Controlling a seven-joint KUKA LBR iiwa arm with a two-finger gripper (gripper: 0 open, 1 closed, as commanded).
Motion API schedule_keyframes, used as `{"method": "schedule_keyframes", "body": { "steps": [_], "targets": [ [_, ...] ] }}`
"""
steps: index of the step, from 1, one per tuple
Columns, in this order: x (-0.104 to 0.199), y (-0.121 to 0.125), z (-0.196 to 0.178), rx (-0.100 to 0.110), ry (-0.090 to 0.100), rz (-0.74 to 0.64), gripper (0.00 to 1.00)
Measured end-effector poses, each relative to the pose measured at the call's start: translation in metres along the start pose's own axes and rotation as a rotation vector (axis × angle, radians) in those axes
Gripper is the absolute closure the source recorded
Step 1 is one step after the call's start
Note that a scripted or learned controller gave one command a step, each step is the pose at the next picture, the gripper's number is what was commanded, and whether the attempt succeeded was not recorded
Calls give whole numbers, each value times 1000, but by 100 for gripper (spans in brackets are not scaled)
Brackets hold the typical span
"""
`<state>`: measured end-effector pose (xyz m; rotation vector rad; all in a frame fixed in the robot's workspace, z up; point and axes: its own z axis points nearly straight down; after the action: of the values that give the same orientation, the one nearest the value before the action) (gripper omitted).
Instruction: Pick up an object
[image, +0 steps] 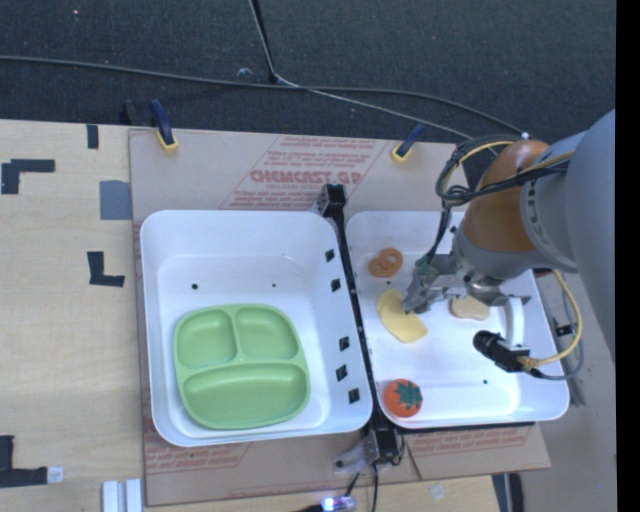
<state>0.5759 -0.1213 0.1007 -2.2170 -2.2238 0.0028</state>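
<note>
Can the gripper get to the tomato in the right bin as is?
Probably yes. The tomato sits alone near the right bin's front left corner, nothing on or against it. The gripper is over the yellow piece in the same bin, with bare floor between them.

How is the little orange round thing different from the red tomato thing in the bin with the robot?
The orange round piece is flat and pale orange-brown; the tomato is plump, red-orange, with a green top. The orange round piece lies near the far side of the right bin, close to the gripper; the tomato sits at the near edge, farther from it. The tomato looks a bit bigger. Both are small, round, and lie loose on the bin's white floor.
</note>
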Motion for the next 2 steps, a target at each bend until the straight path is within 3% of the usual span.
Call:
{"method": "schedule_keyframes", "body": {
  "steps": [2],
  "targets": [
    [-13, 7, -96, -5, -1, 2, 100]
  ]
}}
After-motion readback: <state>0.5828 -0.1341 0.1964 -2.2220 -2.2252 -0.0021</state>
